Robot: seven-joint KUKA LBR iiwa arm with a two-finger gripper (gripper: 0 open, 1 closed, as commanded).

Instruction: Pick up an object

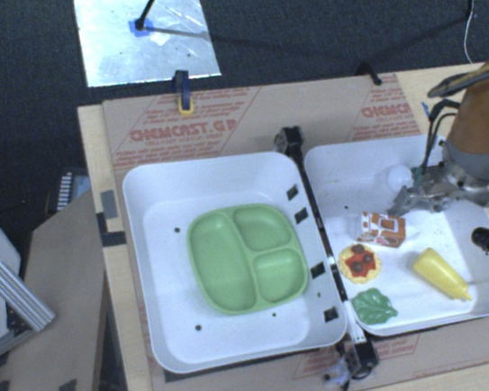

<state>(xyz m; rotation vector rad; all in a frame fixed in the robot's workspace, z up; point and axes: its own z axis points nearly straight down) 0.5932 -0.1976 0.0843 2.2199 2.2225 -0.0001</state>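
And here's the table (pixel 241 109), topped with brown printed cardboard, two shallow white bins side by side on it. Dark carpet-like floor fills the upper frame, where a shiny silver sheet (pixel 145 32) lies at upper left with a blue bit on it. A yellow clamp (pixel 184 94) grips the cardboard's top edge. Aluminium framing pokes in at far left.

Left bin (pixel 157 249), centre-left: a green divided plate (pixel 245 258), three compartments, sits flat in the middle.

Right bin (pixel 488 299), centre-right, and here's where the objects are. A small orange-and-white carton (pixel 382 229) lies near the middle, long axis running upper left to lower right. Just below and left of it, a round yellow piece with red topping (pixel 360 262). Below that, in the bin's lower left corner, a green leafy piece (pixel 374 306). To the right, a yellow bottle-like piece (pixel 440 274), long axis slanting from upper left down to lower right, its narrower end toward the lower right.

The arm comes in from the right edge, orange band showing, and the claw (pixel 420 198) sits low over the upper right of the right bin, just right of the carton. Whether it's clenched or released, I can't tell.
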